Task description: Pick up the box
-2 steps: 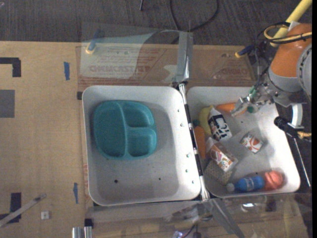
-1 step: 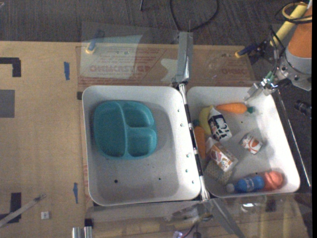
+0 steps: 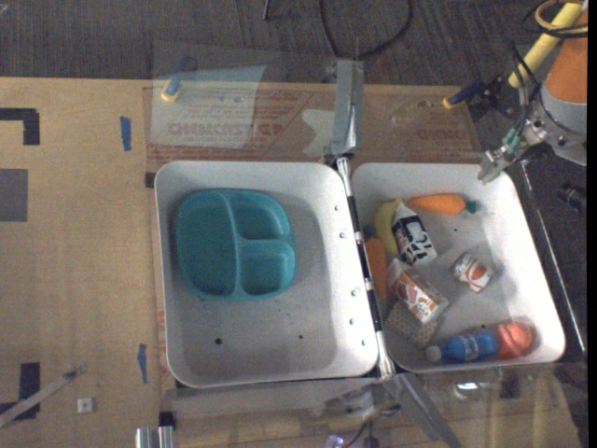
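Two white bins side by side on the bench point(image 3: 75, 250). In the left bin point(image 3: 270, 334), a blue-green plate point(image 3: 235, 243) with three parts, lying flat near the top left.

In the right bin point(image 3: 522, 250), lots of small things. Box point(image 3: 419, 296) in the lower left part of this bin, lying tilted, with red and orange on its face. Under its lower edge, a grey mesh piece point(image 3: 406, 325). Just above the box, a white and black pack point(image 3: 411, 234), leaning on a yellow banana point(image 3: 385, 220). To the left of the box, by the bin wall, a long orange thing point(image 3: 376, 265). To the right of the box, a small can point(image 3: 473, 272) on its side, apart from it. Along the top, an orange carrot point(image 3: 438, 203). At the bottom, a blue bottle point(image 3: 470, 346) lying down, touching a red-orange ball point(image 3: 516, 338).

End effector point(image 3: 492, 164) up at the top right corner of the right bin, over the rim, well apart from the box. Nothing seen in its grip. Apart or together: cannot tell, too small and blurry
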{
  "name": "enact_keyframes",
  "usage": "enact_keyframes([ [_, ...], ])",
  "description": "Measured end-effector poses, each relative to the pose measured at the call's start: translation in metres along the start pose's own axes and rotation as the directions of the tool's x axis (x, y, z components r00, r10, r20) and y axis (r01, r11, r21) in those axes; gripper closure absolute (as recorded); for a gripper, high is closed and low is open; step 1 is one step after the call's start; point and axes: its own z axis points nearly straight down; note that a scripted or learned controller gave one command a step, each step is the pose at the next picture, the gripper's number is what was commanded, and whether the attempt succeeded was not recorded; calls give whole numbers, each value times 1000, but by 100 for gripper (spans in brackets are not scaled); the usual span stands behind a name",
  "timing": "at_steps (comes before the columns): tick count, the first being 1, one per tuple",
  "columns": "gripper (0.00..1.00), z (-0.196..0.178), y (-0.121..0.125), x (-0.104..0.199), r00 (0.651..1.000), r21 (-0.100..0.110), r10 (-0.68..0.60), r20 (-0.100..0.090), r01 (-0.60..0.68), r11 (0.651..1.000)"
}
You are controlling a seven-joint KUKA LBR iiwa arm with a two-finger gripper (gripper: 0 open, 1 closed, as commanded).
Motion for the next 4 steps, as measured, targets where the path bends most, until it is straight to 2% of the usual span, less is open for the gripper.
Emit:
enact_keyframes([
  [1, 100, 38, -3, 1, 999, 9, 50, -9, -50, 999],
  [2, 100, -46, 18, 79, 985, 6, 172, -6, -172, 985],
  [3, 0, -45, 18, 79, 985, 7, 171, -6, -171, 985],
  [4, 100, -57, 20, 79, 985, 2, 170, -3, -170, 985],
])
